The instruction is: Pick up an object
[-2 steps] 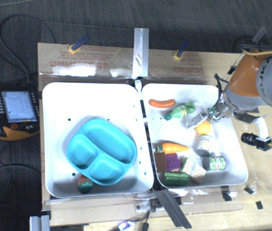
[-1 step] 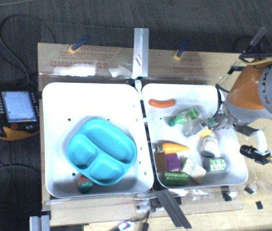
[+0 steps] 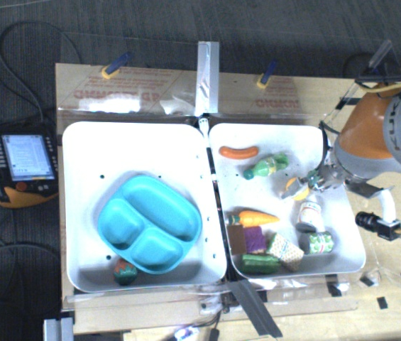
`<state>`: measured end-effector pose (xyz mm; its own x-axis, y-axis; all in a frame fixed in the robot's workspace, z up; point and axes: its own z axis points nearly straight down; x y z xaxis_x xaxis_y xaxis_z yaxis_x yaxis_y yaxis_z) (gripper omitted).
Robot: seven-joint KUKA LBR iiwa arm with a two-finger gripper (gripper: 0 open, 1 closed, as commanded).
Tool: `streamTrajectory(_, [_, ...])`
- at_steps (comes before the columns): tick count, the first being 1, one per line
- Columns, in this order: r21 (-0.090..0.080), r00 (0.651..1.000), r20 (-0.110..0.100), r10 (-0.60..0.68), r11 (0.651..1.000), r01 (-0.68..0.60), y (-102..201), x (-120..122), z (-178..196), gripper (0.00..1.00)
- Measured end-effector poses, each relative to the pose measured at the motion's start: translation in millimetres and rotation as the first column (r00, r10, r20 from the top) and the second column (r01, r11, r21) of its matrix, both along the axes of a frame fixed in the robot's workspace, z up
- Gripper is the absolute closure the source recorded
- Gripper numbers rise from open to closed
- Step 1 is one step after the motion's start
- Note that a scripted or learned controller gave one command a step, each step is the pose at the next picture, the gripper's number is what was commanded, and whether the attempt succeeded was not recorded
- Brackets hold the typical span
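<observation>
1. The right bin [image 3: 342, 258] holds a scatter of toy food and small items: a hot dog [image 3: 238, 151] at the far left, a green leafy vegetable [image 3: 265, 167] just right of it, and a carrot [image 3: 255, 219] lying across the middle.
2. Along the bin's near side sit a brown block [image 3: 236, 239], a purple piece [image 3: 255, 240], a dark green cucumber [image 3: 260, 263], a patterned box [image 3: 284, 251] and a small green-and-white can [image 3: 321, 244].
3. A small white bottle [image 3: 309, 214] stands right of the carrot, with a yellow piece [image 3: 297, 190] just beyond it.
4. The pincer [image 3: 316, 180] is low over the right bin's far right part, near the yellow piece and the bottle; whether it is spread or closed, or has anything, I cannot tell.
5. The arm [image 3: 370, 137] reaches in from the right, its orange band above the wrist.
6. The left bin [image 3: 79, 155] holds a blue divided tray [image 3: 150, 222], with a strawberry [image 3: 123, 271] beside its near left edge.
7. Both bins rest on the worktop [image 3: 299, 94]; a control pendant [image 3: 19, 163] lies on the floor to the left.
</observation>
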<state>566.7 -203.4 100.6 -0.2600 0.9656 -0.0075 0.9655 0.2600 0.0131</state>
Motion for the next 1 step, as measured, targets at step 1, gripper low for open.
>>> streamTrajectory(1, [0.002,0.998,-0.015,-0.062,0.998,0.062,38.2,6.2,91.4,1.00])
